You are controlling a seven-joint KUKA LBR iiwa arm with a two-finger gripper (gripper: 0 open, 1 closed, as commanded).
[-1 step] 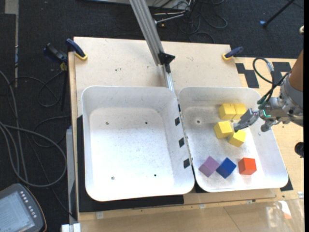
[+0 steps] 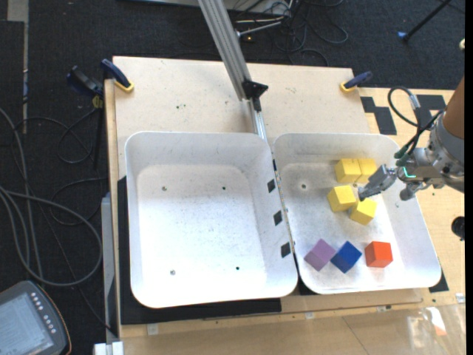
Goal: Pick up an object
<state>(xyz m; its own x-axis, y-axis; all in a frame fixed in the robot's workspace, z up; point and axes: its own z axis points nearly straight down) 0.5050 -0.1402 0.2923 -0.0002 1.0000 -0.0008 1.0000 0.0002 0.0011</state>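
Yellow foam cubes clustered at right bin's twelve o'clock; gripper reaching among them, jaw state unclear. Approach step; next needs settling over one cube.

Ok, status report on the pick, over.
Tool low in right white bin, among yellow foam cubes. Nothing seen held. Purple cube, blue cube, orange cube sit apart, nearer camera.

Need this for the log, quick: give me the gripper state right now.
Gripper: low among the yellow blocks in the right bin; open or shut cannot be told.
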